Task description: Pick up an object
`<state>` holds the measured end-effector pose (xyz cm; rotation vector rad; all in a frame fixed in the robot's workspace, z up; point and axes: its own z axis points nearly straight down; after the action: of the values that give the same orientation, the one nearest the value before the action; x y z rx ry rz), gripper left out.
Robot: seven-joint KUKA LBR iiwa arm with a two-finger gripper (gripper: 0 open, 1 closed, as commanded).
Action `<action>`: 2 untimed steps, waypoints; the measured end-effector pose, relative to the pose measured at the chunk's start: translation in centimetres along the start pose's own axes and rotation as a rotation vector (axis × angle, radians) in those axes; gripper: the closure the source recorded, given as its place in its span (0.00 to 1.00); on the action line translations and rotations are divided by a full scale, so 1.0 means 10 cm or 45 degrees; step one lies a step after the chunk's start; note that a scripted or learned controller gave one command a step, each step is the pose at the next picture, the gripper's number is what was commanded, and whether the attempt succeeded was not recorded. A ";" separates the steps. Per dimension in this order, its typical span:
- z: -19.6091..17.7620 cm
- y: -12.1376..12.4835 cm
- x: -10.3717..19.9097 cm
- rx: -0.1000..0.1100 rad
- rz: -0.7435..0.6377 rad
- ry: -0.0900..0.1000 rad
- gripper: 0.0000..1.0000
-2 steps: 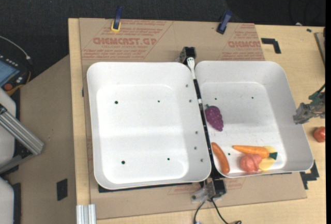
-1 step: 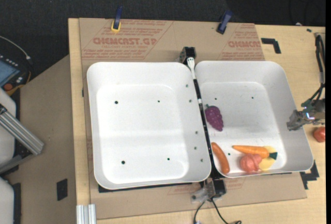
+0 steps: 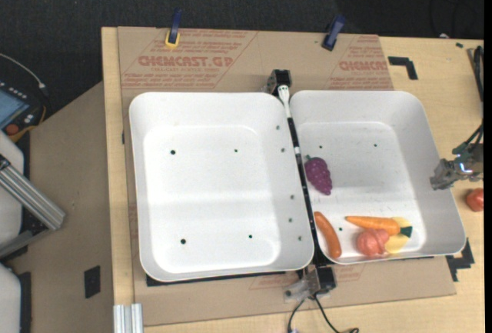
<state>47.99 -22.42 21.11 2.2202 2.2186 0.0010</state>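
The right bin [image 3: 361, 112] holds several toy foods. A purple grape bunch [image 3: 317, 174] lies by its left wall. Along the front wall lie a red chili [image 3: 328, 234], an orange carrot [image 3: 373, 223], a pink round fruit [image 3: 370, 244] and a small yellow piece [image 3: 395, 245]. My gripper [image 3: 450, 171] shows as a small grey shape at the view's right edge, over the right rim of the right bin. It is well apart from all the foods, and nothing is seen held in it.
The left bin [image 3: 154, 193] sits beside the right one, joined along a black seam with clips [image 3: 280, 82]. Both rest on a brown cardboard sheet [image 3: 231, 54] with clamps at the back edge. An orange patch [image 3: 474, 201] shows at the far right.
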 end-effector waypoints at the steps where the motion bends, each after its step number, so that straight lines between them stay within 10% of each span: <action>1: 0.01 0.00 0.00 0.001 0.001 0.001 0.00; 2: -0.82 0.81 0.47 -0.015 -0.013 -0.003 0.00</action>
<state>56.07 -17.73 29.28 2.2017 2.2230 0.0119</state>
